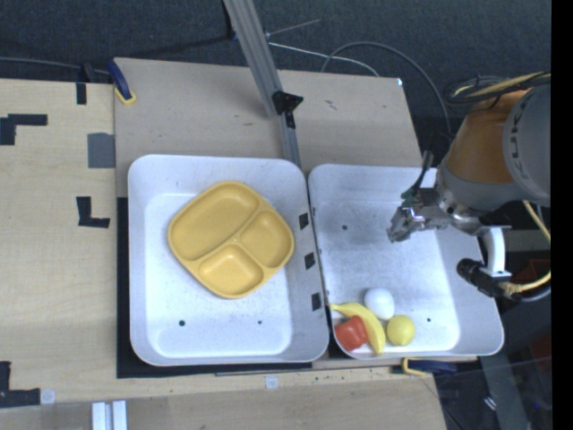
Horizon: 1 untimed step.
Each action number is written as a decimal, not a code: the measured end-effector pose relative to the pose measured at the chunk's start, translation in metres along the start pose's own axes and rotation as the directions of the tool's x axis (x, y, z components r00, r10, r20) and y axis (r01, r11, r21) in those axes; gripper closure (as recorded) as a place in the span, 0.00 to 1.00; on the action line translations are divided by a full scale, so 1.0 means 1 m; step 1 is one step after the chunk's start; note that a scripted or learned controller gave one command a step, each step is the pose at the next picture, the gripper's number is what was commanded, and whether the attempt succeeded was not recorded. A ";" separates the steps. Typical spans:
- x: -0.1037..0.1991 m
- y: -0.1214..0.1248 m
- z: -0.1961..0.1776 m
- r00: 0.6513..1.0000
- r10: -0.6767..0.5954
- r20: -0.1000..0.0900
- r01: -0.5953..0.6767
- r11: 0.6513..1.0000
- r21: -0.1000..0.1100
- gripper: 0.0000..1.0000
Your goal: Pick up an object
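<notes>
Hovering over the right bin near its right wall: gripper, whether spread or pressed together cannot tell, nothing seen held. Sitting bunched in that bin's near corner, well apart from the gripper: white ball, banana, red fruit, yellow fruit. Lying in the left bin: yellow tray.

pale wooden bench here, carrying two shallow white bins side by side. left bin and right bin touch along their inner edges.
</notes>
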<state>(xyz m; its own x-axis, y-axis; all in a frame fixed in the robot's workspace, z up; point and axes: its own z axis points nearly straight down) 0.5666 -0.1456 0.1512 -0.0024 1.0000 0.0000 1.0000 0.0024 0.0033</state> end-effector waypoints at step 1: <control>0.006 0.002 -0.062 1.000 0.000 0.001 0.000 1.000 -0.002 1.00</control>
<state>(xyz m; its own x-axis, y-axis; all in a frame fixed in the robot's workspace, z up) 0.5681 -0.1398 0.2133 -0.0025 1.0000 -0.0010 1.0000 0.0025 0.0051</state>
